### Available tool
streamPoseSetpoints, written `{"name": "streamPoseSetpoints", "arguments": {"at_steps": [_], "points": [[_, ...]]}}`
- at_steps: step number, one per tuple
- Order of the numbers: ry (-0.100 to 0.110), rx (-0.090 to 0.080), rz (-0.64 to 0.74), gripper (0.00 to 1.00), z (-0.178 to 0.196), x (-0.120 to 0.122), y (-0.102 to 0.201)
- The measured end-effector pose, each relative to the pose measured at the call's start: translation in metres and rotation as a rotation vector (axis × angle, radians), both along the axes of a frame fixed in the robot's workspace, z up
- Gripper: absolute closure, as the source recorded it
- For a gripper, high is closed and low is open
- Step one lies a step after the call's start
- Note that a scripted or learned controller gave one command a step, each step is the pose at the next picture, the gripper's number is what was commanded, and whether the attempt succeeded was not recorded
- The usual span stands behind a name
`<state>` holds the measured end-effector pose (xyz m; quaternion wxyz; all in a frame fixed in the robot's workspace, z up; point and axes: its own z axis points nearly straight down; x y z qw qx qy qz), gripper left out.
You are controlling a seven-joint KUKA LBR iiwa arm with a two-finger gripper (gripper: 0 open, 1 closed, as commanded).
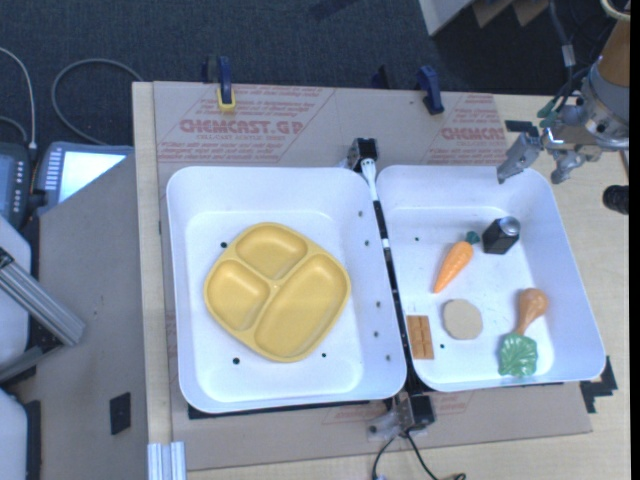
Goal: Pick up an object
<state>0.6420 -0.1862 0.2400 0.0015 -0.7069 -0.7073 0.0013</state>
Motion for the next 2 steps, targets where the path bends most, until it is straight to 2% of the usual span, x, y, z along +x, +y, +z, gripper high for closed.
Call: {"name": "streamPoseSetpoints", "arguments": {"at_steps": [2], "points": [[0.002, 0.001, -0.001, 0.00, -0.120, -0.006, -0.010]]}}
